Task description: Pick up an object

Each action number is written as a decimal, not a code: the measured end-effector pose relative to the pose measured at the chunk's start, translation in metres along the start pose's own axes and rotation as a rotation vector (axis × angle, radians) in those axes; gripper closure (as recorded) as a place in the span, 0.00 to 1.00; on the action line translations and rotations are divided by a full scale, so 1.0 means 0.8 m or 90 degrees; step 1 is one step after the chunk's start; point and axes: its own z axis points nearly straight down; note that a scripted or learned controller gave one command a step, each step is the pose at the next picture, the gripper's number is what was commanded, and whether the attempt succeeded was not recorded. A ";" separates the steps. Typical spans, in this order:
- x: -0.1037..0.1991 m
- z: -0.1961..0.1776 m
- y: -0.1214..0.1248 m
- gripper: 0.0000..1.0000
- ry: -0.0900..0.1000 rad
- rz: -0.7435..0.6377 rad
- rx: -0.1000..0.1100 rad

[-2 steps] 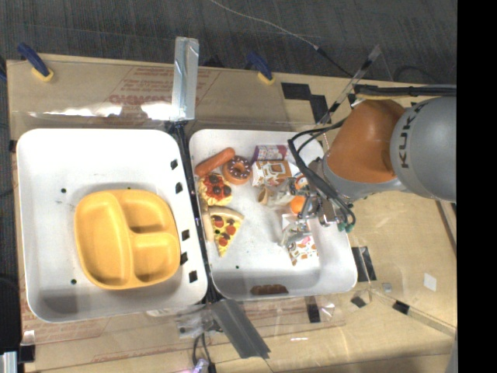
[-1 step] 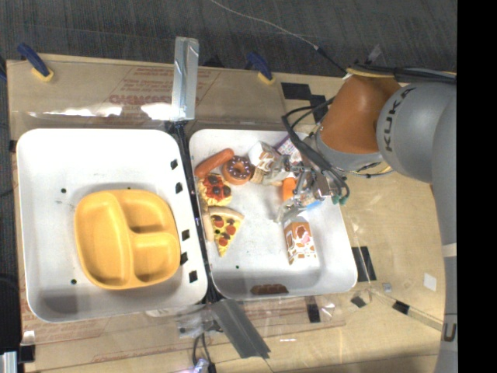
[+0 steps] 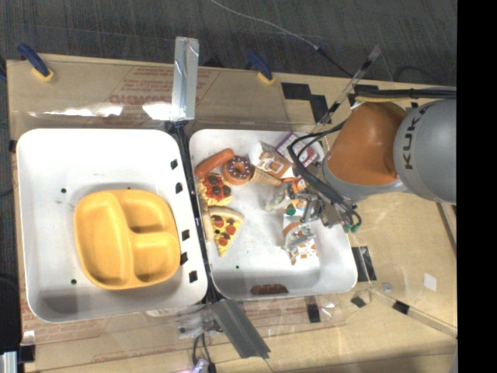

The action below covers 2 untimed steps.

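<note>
A cardboard-covered bench (image 3: 233, 84) with blue clamps (image 3: 36, 62) stands on dark grey carpet (image 3: 93, 10) crossed by a thin cable (image 3: 256, 18).

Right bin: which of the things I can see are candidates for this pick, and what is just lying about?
For the job:
- gripper, low over the right bin
- pizza slice
- hot dog
- chocolate doughnut
- small packets beside the gripper

Lying about:
- yellow divided tray in the left bin
- blue clamps on the cardboard backing
</note>
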 end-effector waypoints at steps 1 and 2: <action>0.028 0.002 0.023 0.00 0.003 0.013 -0.002; 0.025 0.000 0.006 0.00 0.000 0.022 0.000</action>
